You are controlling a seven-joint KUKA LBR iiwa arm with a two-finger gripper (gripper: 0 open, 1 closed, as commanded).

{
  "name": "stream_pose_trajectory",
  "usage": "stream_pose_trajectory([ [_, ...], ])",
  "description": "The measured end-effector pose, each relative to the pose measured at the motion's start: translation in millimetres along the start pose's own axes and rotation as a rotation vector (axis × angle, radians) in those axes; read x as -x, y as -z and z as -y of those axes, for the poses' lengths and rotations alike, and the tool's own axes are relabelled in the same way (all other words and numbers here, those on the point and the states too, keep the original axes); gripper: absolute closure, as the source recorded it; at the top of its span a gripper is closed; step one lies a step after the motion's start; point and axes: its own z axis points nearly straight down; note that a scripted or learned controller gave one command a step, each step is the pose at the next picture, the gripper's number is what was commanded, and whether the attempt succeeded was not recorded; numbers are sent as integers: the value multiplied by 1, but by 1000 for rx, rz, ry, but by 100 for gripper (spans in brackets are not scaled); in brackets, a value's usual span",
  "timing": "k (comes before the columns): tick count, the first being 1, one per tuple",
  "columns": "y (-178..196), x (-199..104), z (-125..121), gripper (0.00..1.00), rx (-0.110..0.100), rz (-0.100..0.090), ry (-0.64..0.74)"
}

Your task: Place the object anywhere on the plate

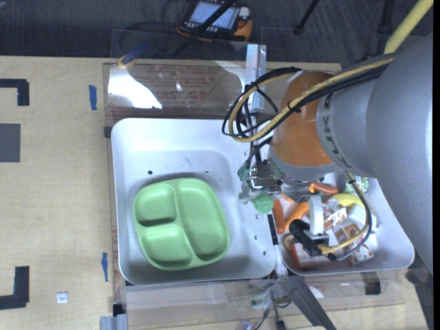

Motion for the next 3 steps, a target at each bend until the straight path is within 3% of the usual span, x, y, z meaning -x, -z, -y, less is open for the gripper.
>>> stream_pose_trajectory([
  [1,19,40,-39,100,-20,-22,-212],
  [2,21,-16,-19,100,-21,-26,30],
  [3,-8,-85,-18,100,-18,-27,246],
])
